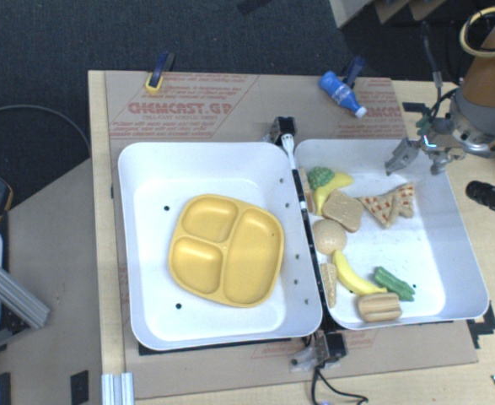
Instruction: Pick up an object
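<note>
Cardboard-topped bench (230, 99), yellow tray (227, 250) in left bin (137, 226), hand (416, 156) spread apart above right bin (458, 251)

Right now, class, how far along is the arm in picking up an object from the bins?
Done: the claw has reached the right bin's far edge, fingers spread. In hand: nothing sits between them. Left: descend, grasp and lift. The pizza slice, bread slice, banana and hot dog lie in that bin; the yellow divided plate rests in the left bin.
</note>
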Controlling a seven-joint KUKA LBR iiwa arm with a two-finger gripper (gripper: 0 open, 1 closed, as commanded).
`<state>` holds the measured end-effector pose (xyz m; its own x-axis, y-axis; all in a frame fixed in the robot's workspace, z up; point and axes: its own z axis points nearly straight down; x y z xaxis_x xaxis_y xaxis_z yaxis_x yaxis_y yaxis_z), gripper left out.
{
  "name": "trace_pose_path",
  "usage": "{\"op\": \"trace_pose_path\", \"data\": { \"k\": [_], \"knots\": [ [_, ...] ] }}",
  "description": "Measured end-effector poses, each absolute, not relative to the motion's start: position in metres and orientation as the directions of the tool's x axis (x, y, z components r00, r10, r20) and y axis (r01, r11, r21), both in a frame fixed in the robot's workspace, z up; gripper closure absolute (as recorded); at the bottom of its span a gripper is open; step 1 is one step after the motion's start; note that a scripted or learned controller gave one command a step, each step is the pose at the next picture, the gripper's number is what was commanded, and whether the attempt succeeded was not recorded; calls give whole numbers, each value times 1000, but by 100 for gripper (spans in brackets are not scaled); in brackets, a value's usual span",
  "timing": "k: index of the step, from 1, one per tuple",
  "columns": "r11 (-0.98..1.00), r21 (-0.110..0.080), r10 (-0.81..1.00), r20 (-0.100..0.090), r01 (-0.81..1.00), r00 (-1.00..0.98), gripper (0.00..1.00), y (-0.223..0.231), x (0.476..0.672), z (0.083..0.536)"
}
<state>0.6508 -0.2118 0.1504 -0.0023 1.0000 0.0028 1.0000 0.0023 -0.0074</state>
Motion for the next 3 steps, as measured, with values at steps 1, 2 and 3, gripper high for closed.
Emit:
{"op": "trace_pose_path", "data": {
  "k": [1,2,3],
  "knots": [
    [3,-7,1000,2,1000,-3,0,-208,653,107],
    [2,-5,1000,2,1000,-2,0,-207,652,83],
    [4,1,1000,-1,1000,-4,100,-207,654,97]
  ]
}}
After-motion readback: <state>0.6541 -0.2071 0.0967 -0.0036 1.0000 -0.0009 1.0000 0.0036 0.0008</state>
